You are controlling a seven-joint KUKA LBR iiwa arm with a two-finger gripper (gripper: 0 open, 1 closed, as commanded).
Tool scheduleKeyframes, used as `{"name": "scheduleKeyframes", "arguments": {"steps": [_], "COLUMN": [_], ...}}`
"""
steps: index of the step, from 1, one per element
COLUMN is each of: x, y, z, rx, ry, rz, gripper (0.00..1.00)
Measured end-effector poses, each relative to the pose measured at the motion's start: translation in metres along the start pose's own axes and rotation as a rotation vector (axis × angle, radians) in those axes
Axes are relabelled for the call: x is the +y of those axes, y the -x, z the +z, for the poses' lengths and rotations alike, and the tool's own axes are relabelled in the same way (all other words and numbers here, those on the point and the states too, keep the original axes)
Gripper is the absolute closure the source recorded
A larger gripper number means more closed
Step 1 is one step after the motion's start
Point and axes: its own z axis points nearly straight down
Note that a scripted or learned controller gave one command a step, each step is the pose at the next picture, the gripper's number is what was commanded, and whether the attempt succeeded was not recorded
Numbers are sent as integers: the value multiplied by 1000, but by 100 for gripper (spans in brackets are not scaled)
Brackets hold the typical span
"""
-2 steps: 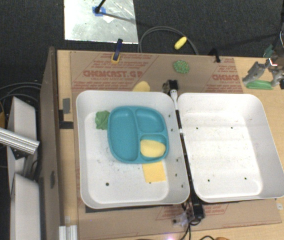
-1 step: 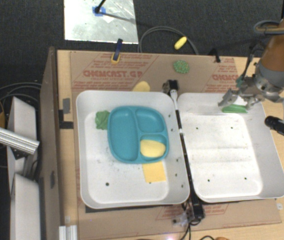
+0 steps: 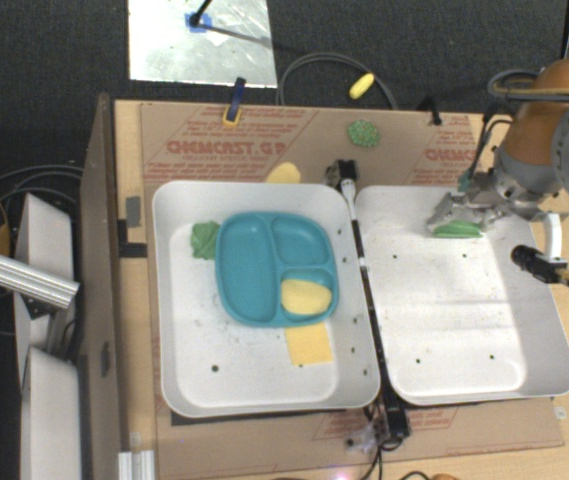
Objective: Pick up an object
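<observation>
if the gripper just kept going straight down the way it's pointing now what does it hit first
Most likely the green object lying just under the gripper near the far edge of the right bin. Depth is hard to judge from this slanted view, so it may already be touching it.

Dark carpet-like floor (image 3: 34, 68) around the whole bench. At upper centre, lying flat, a shiny metal sheet (image 3: 200, 28) (creased, catching the light). Along the left edge, loose black cables (image 3: 14, 183) and a pale metal rail (image 3: 19, 276). Under the bins, a brown printed cardboard sheet (image 3: 264, 140).
</observation>
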Motion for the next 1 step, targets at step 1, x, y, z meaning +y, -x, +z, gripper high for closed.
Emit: {"name": "scheduleKeyframes", "arguments": {"steps": [1], "x": [2], "y": [0], "z": [-17], "rx": [-2], "ry": [8], "rz": [-4], "gripper": [100]}}
